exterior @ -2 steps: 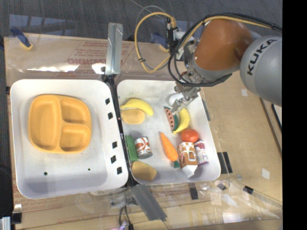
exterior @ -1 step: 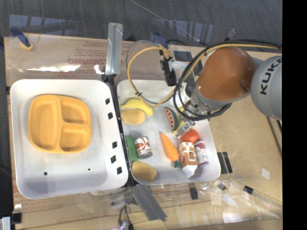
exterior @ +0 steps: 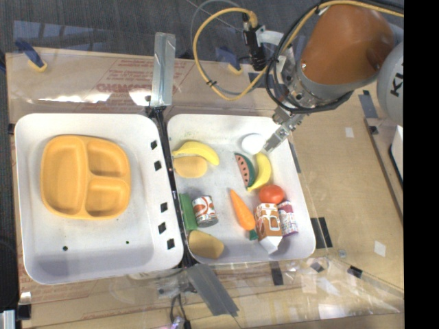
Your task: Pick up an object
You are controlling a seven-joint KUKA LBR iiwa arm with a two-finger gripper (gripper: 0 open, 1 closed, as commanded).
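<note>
My gripper [exterior: 280, 134] hangs below the orange wrist band at the far right corner of the right bin [exterior: 226, 123]. Its tip sits just right of a small white round object [exterior: 251, 142] and above a yellow banana [exterior: 261, 171]. Beside that banana lies a watermelon slice [exterior: 241, 168]. A second banana [exterior: 197, 149] rests over a tan bun [exterior: 191, 166] at the bin's far left. Nearer the front are a red tomato [exterior: 271, 193], a carrot [exterior: 241, 210], a small can [exterior: 204, 210], a juice carton [exterior: 268, 223] and a tan potato-like piece [exterior: 206, 245].
The left bin [exterior: 41, 252] holds a yellow divided plate [exterior: 85, 175]. A green block [exterior: 186, 212] lies against the divider between the bins. Yellow and black cables [exterior: 219, 40] loop above the right bin's far edge.
</note>
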